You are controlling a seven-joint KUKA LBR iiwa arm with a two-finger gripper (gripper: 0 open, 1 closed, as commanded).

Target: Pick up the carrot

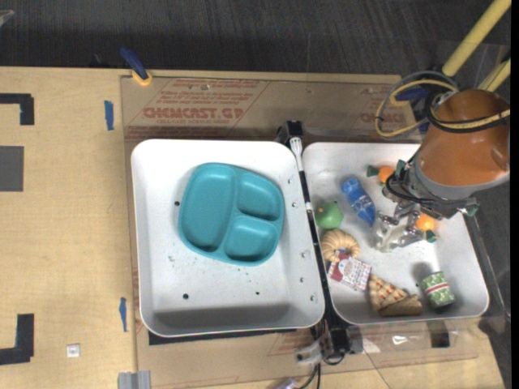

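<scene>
The carrot (383,171) lies at the back of the right bin (470,298). Its orange body and small green tip peek out from under the arm's left side, and the rest is hidden. Another orange bit (426,227) shows just right of the gripper; I cannot tell whether it belongs to the carrot. My gripper (392,232) hangs low over the middle of the right bin, below the grey and orange wrist (462,148), a little in front of the carrot's visible end.
The right bin also holds a blue item (357,201), a green fruit (328,215), a bread piece (339,241), a printed packet (350,272), a pizza slice (391,295) and a green can (438,289). A teal divided plate (231,213) lies in the left bin (162,298).
</scene>
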